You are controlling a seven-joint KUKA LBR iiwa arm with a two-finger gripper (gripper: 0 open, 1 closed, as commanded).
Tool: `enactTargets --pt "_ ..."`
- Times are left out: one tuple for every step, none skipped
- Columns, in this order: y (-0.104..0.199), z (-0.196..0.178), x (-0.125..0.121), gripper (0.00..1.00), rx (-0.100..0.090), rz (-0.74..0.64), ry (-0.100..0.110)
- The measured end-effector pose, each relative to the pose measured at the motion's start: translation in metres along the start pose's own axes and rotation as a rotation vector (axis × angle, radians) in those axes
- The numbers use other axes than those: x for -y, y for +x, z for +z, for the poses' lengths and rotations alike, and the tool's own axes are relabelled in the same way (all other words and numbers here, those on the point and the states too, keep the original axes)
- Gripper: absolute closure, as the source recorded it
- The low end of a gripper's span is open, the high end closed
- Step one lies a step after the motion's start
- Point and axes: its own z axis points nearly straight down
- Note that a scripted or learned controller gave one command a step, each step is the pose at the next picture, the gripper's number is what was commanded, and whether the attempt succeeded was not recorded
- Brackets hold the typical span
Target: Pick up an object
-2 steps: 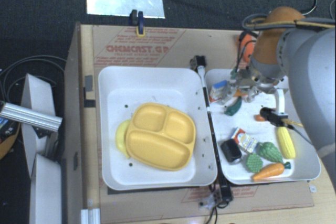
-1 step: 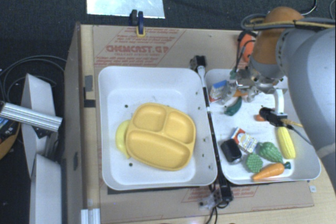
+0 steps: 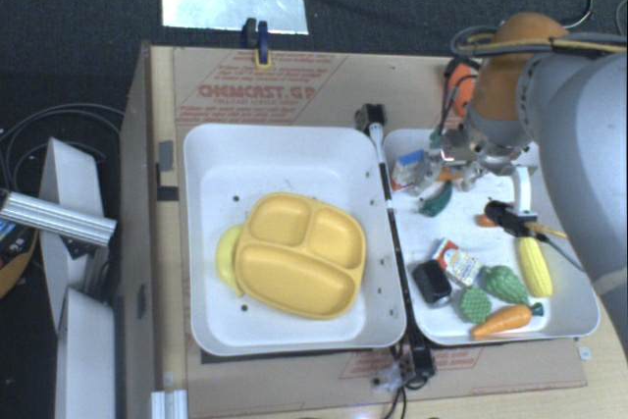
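Over the right bin's (image 3: 579, 314) far-left corner the gripper (image 3: 444, 174) hangs low among small toys; whether it grips anything, I cannot tell. Near the bin's near edge lie a carrot (image 3: 502, 319) and corn cob (image 3: 533, 266), with bare floor between.

A robotics lab. Two shallow white plastic bins (image 3: 201, 240) sit on a brown cardboard-covered bench (image 3: 265, 83). Loose black cables (image 3: 39, 128) lie left of the bench.
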Motion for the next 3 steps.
enactTargets --pt "-0.0007 0.0001 -0.0001 0.0 -0.002 0.0 0.0" --pt "0.0011 -0.0001 0.0 0.0 0.003 0.001 -0.001" --pt "0.0 0.0 -0.0001 0.0 0.0 0.002 0.0"
